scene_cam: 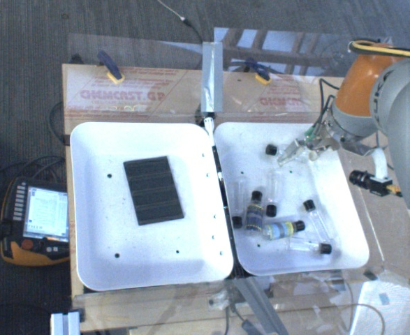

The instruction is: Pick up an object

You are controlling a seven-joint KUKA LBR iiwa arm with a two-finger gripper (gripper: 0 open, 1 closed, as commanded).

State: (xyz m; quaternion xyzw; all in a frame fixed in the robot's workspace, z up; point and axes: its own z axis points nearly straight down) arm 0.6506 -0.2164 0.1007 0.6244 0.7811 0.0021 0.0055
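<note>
Progress: nothing lifted; my end effector (315, 139) hangs over the right bin's (355, 246) far corner
Grip: cannot tell
Left: reach vials (283, 228) below-left, grasp one

overhead slanted view, both bins (86, 187)

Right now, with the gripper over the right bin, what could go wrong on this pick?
The vials lie crowded and touching, so the gripper may knock neighbours or grab two. They are clear, round and lying flat, so one could roll or slip out. Several sit near the right bin's walls, which could block the approach.
</note>
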